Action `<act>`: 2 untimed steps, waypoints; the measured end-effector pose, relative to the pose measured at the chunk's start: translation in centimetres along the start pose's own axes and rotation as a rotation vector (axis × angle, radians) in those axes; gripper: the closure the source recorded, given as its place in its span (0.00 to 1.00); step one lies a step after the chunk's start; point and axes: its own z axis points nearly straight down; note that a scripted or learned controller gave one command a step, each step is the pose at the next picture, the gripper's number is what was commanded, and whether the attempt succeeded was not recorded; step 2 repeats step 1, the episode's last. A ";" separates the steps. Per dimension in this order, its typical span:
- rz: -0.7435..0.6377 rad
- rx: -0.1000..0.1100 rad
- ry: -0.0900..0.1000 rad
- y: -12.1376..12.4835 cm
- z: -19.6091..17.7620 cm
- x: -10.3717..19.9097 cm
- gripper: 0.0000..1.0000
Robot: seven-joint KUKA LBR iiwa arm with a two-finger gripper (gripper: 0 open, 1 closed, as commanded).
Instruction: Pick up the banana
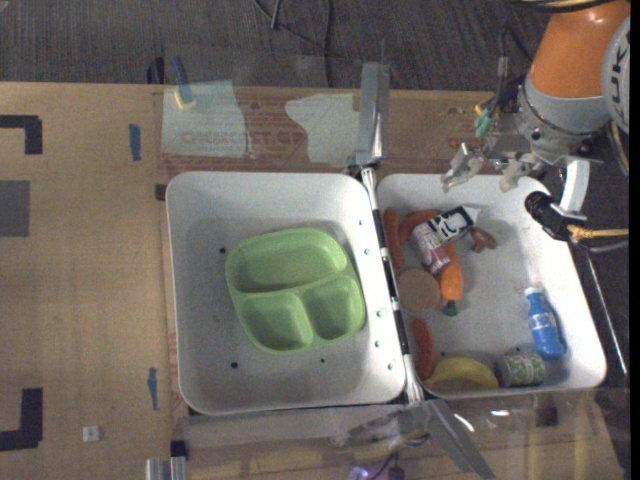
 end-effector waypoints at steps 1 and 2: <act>-0.061 -0.004 0.000 -8.2 14.8 -9.9 0.00; -0.061 -0.004 0.000 -8.2 14.8 -9.9 0.00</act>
